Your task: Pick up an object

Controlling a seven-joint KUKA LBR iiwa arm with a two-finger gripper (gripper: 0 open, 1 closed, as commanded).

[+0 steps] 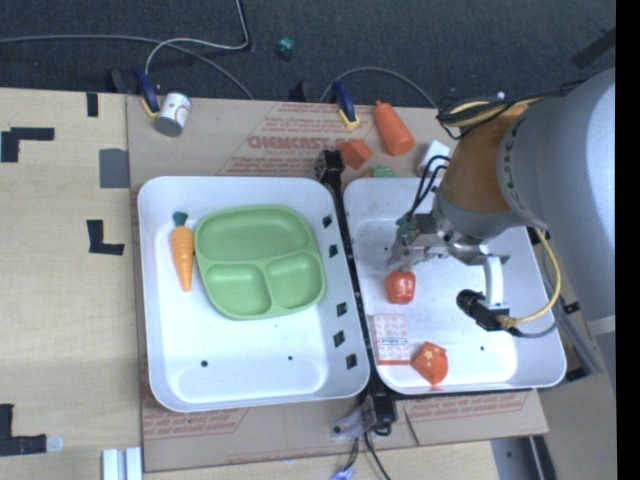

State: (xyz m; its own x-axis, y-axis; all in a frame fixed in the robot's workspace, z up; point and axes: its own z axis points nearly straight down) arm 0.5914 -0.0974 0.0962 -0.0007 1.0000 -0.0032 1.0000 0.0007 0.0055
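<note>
Two bins: you see a left bin (160, 368) and a right bin (520, 368) side by side on a cardboard sheet (290, 138).
Near right: a strawberry-like toy (430, 362) lies beside a printed card (390, 338) at the near edge of the right bin.
Mid right: a red tomato-like toy (400, 287) sits on the bin floor, the likeliest target in your judgement.
Gripper: the gripper (412, 248) hangs just beyond and above that red toy; you cannot tell whether it is spread or closed, since the wrist hides it.
Progress: nothing is seen between the tips and the red toy rests on the floor, so count the pick as not yet made; descent, closure and lift appear to remain.
Left bin: a green divided plate (262, 261) fills the middle, with a small toy carrot (182, 253) touching its left rim.
Far edge: a larger orange carrot toy (393, 128) and a small orange block (357, 153) lie on the cardboard outside the bins, with a white cylinder (172, 112) far left.
Surface: a pale wooden bench (50, 298) bearing black markings.
Room: dark carpet (400, 18) beyond the bench, crossed by a thin cable (200, 45).
</note>
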